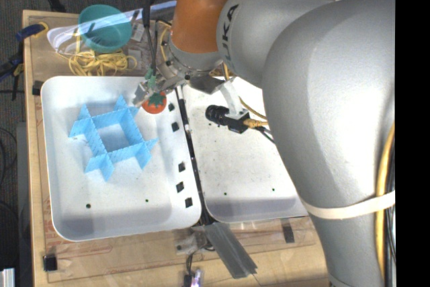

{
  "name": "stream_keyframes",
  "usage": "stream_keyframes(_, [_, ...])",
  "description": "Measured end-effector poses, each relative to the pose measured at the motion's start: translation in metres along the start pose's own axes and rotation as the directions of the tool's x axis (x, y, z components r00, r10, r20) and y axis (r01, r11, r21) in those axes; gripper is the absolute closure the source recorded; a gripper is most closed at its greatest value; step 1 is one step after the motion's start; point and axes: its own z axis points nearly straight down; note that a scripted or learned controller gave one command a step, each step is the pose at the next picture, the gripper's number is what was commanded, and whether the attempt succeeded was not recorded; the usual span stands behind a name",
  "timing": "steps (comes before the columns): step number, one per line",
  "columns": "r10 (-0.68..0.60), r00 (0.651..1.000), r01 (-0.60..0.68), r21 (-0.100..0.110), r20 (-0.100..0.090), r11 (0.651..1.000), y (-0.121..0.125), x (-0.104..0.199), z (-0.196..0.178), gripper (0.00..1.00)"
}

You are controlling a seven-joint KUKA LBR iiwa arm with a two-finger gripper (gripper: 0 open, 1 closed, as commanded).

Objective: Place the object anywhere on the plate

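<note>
Tabletop with two white bins | my claw over left bin, grip state unclear | small red-green object at its tip, beside blue grid | no plate identifiable; confirm hold, lower gently.

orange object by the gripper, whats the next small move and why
Probably a short carry toward the left bin's middle, if the gripper really has the small orange object. It sits right at the gripper's tip at the bin's upper right edge, just beside the blue lattice piece; no clear plate can be made out.
</note>
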Motion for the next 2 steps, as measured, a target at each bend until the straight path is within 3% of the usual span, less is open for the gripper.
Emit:
stream_keyframes(1, [-0.210, 0.978, 0.210, 0.002, -0.001, 0.978, 0.013, 0.066, 0.021, 1.00])
stream_keyframes(2, [-0.246, 0.969, 0.246, -0.001, 0.000, 0.969, 0.051, 0.087, -0.005, 1.00])
